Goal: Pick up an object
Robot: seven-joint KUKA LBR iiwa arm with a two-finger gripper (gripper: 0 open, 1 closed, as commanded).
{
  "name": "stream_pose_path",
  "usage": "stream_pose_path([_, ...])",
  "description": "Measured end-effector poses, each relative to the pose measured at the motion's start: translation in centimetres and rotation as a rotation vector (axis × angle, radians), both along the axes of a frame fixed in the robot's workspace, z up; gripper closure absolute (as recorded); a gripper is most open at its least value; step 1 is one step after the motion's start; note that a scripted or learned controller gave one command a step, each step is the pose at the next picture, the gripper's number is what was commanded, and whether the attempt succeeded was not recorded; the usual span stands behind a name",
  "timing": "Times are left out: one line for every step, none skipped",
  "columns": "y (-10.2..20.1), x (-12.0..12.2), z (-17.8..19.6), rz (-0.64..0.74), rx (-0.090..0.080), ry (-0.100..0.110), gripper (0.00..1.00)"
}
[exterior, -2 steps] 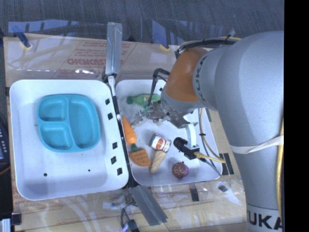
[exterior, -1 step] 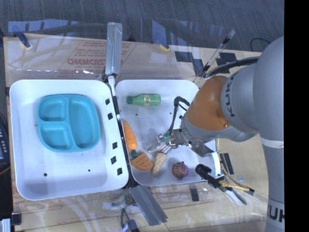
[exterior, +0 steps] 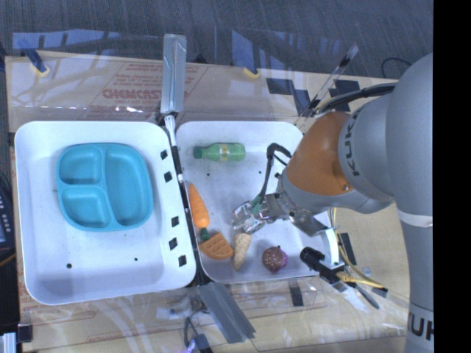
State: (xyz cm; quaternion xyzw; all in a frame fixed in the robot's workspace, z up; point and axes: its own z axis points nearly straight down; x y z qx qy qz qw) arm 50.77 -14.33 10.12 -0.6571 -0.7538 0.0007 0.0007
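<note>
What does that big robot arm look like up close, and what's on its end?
The arm is thick, rounded and grey, with an orange band above the wrist and dark lettering on its shell. A black cable loops near the wrist. The gripper is small, metallic and silvery.

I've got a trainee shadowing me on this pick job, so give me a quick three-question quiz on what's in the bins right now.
1. True or false: the blue divided plate lies in the same bin as the green bottle.
2. Which item lies nearest the gripper? A) green bottle B) cream cone C) blue divided plate
3. Fill in: the carrot lies along the right bin's ____ wall.

Key: 1 false, the plate is in the left bin. 2 B. 3 left.
</note>
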Motion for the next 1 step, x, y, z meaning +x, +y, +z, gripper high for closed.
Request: stream_pose_path([6.27,8.33,9.16,-0.001,0.001,-0.002,1.0])
